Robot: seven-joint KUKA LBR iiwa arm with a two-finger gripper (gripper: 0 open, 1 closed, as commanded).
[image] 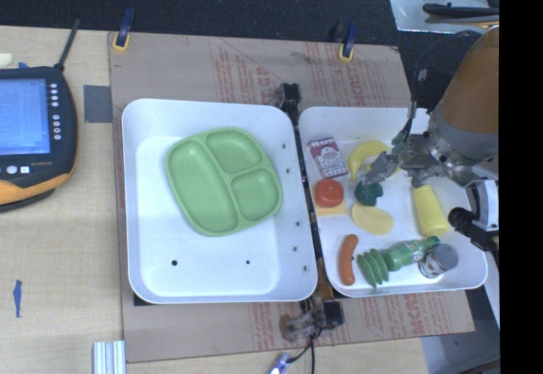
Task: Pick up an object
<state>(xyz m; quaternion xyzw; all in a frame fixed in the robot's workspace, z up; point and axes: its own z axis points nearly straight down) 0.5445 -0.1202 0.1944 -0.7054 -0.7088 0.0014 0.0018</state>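
From my remote station I see the grey arm (pixel 462 122) with its orange band reaching in from the right over the right-hand white bin (pixel 335 283), its gripper (pixel 379 170) low among the toy food. Its dark fingers (pixel 383 164) are spread a little, and just below their tips sits a small dark-teal object (pixel 368 192); I cannot make out anything clamped between them. A yellow banana (pixel 366 153) lies just behind the gripper, touching a small red-and-white carton (pixel 327 157) on its left. Near the bin's left wall a red tomato (pixel 329 192) rests on a flat yellow slice, and a pale yellow round piece (pixel 372 219) lies just below the teal object. A yellow cylinder (pixel 429 209) stands near the arm's wrist. Along the front wall of the bin lie a red-orange sausage (pixel 346 258), a green bottle (pixel 395 259) tipped on its side, and a small can (pixel 438 261) touching the bottle's neck end. The left-hand bin (pixel 148 275) holds a green divided plate (pixel 223 181) with three compartments. Outside the bins, a teach pendant (pixel 34 131) with a lit blue screen sits on the wooden bench at far left.
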